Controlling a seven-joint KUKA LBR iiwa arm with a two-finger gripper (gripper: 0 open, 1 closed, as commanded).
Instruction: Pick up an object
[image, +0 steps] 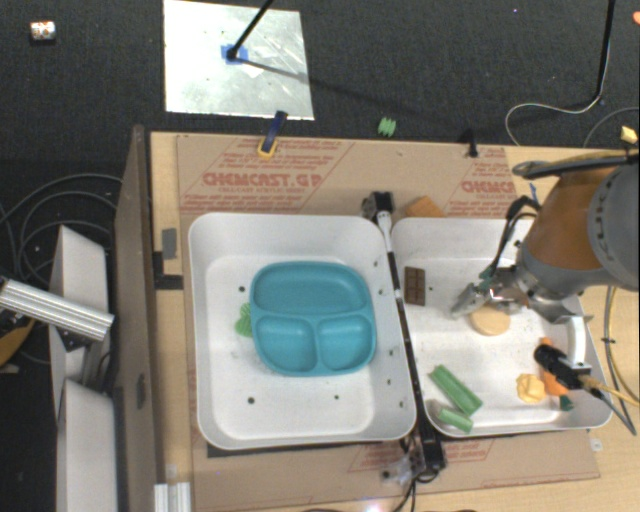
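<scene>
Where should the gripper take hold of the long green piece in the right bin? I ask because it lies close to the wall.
Grip the green piece across its narrow middle, coming straight down. It lies flat and slanted on the right bin floor, its long sides free; a second green piece lies nearer the wall.

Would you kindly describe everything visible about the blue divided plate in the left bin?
The blue plate is a teal, plastic-looking tray with rounded corners: one wide compartment at the far side, two smaller ones nearer. It lies flat, right side up, mid-floor in the left bin. A small green item peeks out at its left edge.
</scene>
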